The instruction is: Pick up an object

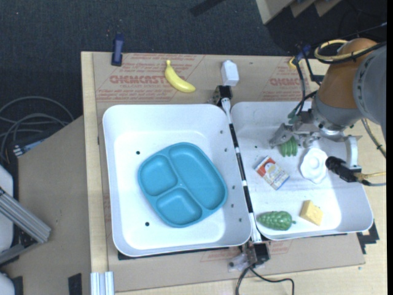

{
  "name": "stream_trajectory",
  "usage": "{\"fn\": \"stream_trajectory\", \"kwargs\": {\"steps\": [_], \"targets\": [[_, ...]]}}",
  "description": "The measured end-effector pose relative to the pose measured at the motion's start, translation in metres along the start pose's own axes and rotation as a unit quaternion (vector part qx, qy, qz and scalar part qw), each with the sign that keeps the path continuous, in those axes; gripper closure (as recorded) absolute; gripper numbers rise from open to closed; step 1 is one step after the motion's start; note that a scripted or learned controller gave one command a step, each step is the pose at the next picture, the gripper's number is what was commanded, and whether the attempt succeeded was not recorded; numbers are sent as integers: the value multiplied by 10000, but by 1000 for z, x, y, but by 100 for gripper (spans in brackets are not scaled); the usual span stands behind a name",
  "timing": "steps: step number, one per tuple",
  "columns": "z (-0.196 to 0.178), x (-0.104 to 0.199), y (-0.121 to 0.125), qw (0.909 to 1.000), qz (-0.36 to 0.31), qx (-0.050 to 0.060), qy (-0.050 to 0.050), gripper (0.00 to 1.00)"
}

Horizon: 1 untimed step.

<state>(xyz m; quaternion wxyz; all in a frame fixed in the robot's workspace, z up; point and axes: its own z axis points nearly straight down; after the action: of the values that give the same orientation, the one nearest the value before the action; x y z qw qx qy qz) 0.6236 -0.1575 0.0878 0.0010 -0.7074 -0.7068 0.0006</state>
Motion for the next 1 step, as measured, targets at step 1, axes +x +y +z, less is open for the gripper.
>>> {"fn": "stream_trajectory", "kwargs": {"steps": [1], "targets": [[-11, 0, 1, 10000, -2, -23, -8, 100]]}}
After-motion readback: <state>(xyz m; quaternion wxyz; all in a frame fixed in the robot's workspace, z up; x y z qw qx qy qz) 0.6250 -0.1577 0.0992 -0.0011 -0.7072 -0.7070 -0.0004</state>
